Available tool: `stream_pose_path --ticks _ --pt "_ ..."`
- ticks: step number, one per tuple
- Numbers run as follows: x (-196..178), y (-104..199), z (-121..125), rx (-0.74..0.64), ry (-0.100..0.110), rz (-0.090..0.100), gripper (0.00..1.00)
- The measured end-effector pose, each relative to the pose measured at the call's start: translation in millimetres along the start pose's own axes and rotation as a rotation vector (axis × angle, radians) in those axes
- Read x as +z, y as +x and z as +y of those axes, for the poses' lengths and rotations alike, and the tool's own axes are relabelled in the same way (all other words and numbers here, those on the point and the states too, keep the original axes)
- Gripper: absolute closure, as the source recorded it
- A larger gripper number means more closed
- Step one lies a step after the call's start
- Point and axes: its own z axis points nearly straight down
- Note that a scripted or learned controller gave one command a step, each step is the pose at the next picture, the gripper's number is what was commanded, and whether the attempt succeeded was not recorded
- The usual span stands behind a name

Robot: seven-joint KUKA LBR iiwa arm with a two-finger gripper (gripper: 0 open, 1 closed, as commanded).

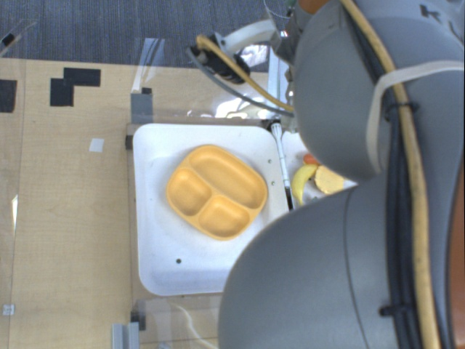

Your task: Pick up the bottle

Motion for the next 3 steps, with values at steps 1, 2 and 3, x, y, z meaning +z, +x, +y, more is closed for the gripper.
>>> stream_pose_path --ticks 1,2,3 --pt "0 -22 83 0.017 0.001 0.000 1.00" --pt "-9 -21 82 0.011 -0.002 -0.002 1.00" --pt "0 -33 141 0.017 0.002 0.000 1.00"
